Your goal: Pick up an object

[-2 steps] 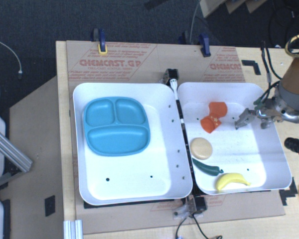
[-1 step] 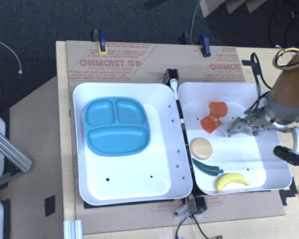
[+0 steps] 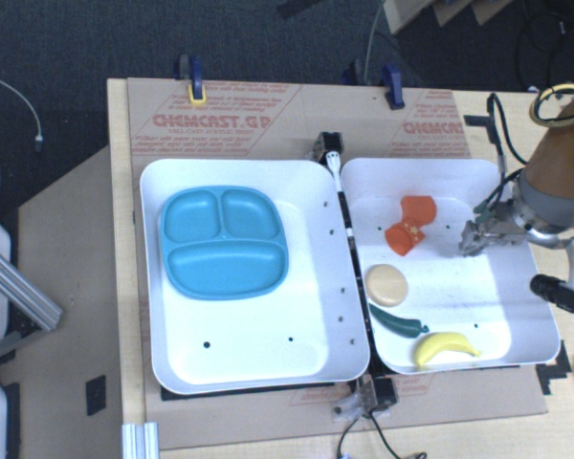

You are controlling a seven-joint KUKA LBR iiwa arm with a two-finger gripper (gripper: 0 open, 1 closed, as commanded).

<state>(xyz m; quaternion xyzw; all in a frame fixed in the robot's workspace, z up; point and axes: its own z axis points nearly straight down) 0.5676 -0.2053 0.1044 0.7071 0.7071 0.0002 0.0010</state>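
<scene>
At the frame's right, the gripper (image 3: 471,242) hangs over the right bin (image 3: 488,175); its opening I cannot tell. The orange object (image 3: 410,224) lies apart, left of it.

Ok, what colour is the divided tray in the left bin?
Light blue; the divided tray shows clearly in the camera view.

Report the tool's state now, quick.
Tool: cannot be told; it sits low over the right bin, right of the orange object, with nothing visibly held.
</scene>
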